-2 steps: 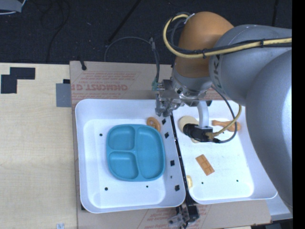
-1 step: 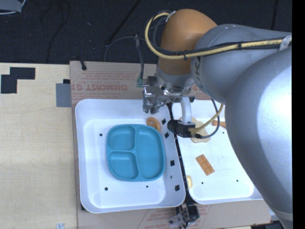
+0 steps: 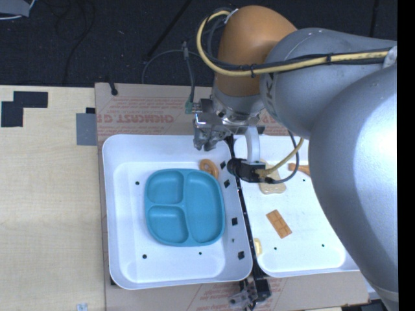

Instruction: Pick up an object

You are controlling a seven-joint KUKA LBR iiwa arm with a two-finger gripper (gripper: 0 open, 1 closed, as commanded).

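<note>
The claw [image 3: 209, 137] hangs over the back of the left bin [image 3: 123, 173], near the wall between the two bins. I cannot tell if it is open or shut, or if it has anything. Just below the claw lies a small tan ring [image 3: 209, 168]. Below that sits a blue plate [image 3: 183, 207]. To the claw's right, in the right bin [image 3: 311, 251], lies an orange cracker [image 3: 279, 223].

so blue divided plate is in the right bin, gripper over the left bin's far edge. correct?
Not quite. In the camera view the blue plate lies in the left bin, not the right bin. The rest holds: the gripper is over the left bin's far edge.
</note>
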